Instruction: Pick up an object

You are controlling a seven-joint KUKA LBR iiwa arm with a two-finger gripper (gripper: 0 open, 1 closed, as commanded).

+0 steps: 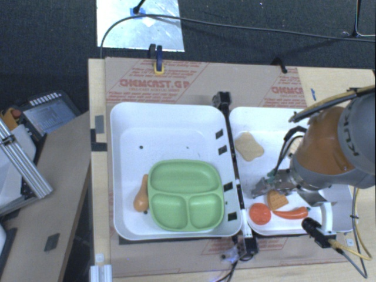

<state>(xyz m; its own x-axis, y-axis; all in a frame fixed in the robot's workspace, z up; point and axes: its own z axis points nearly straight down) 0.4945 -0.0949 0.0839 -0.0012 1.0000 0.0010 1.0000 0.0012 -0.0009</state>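
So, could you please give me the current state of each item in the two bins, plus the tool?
green divided plate: flat in left bin, compartments bare
tan pear-shaped piece: lying beside the plate's left edge
beige bread-like piece: lying loose, right bin
red tomato: resting, right bin
red chili: lying beside the tomato
orange piece: at the tool, grip unclear

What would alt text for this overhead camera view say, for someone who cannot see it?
A grey and orange robot arm reaches from the right over the right white bin, which holds a tan bread-like piece, a red ball and an orange-red pepper. The left bin holds a green divided tray beside a tan pear-shaped toy.
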